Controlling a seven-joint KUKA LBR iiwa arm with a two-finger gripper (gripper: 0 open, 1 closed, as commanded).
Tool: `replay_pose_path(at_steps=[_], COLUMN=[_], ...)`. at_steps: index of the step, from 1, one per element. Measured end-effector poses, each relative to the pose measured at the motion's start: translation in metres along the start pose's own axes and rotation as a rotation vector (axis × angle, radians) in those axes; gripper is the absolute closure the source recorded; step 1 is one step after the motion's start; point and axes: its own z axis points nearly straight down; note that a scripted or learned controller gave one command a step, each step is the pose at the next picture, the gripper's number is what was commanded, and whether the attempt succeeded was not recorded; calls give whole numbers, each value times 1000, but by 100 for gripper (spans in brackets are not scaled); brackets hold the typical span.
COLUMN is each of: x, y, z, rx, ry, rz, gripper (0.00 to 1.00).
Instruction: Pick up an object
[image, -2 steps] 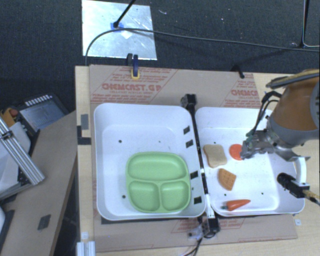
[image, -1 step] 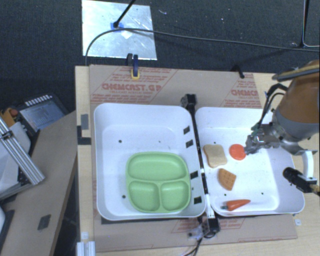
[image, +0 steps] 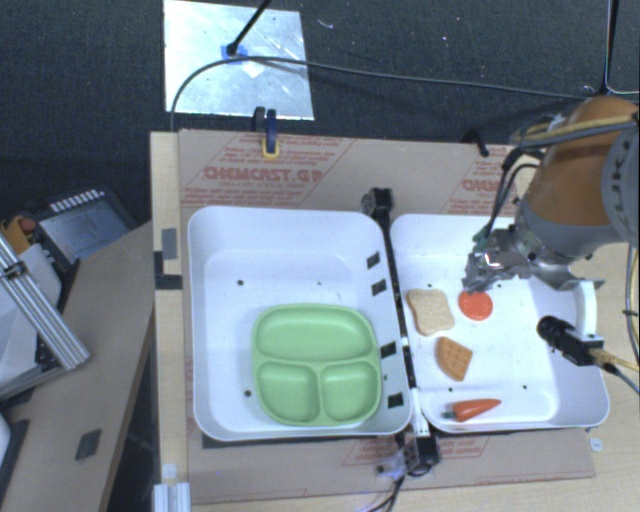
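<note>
My gripper hangs over the right bin, just above a round red slice that looks like a tomato. To the left of that slice lies a pale slice of bread. Below the bread sits a golden waffle-like piece. An orange carrot rests near the bin's front wall. Nothing shows between the fingers, and the wrist hides how they stand.
The left bin holds a green divided plate with three compartments. A black divider strip runs between the two bins. The grey arm with its orange band reaches in from the right.
</note>
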Motion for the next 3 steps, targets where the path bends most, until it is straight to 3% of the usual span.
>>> replay_pose_path(at_steps=[1,3], x=[45,136], y=[22,76], z=[-13,0], rx=[-1,0], ry=[0,1], rz=[-1,-1], gripper=[100,100])
